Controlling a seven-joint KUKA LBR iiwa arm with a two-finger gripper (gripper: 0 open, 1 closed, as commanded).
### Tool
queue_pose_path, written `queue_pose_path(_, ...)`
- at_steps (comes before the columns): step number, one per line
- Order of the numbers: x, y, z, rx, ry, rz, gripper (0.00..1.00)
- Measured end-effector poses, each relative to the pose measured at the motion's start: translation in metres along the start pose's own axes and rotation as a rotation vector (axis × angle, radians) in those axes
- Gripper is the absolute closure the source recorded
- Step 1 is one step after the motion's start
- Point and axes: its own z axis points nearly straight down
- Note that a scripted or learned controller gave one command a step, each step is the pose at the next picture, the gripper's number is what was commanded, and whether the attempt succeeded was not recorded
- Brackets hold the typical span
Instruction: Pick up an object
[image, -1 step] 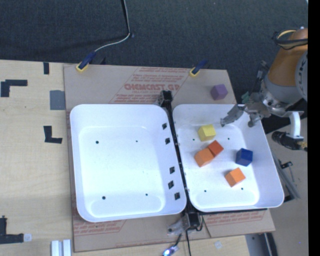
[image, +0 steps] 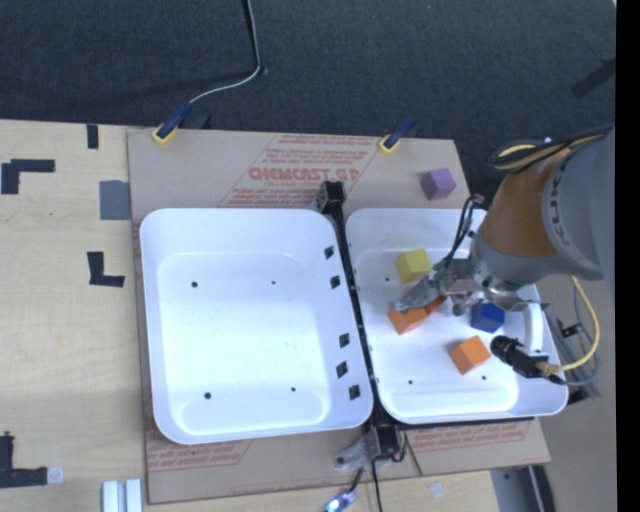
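While the gripper (image: 420, 298) sits low at the right bin's (image: 440, 405) nine o'clock, its opening unreadable, atop an orange-red block (image: 406, 320) below a yellow cube (image: 412, 265), it may shove rather than grasp it.

The gripper (image: 420, 297) hangs low in the right bin (image: 400, 400), its tip at an orange block (image: 408, 320). Just above that block sits a yellow cube (image: 413, 265); to its right, a blue cube (image: 488, 317) and another orange cube (image: 469, 354).
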Motion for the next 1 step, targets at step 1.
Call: queue_pose_path(1, 0.02, 0.0471, 0.0213, -0.007, -0.006, -0.007, 0.0)
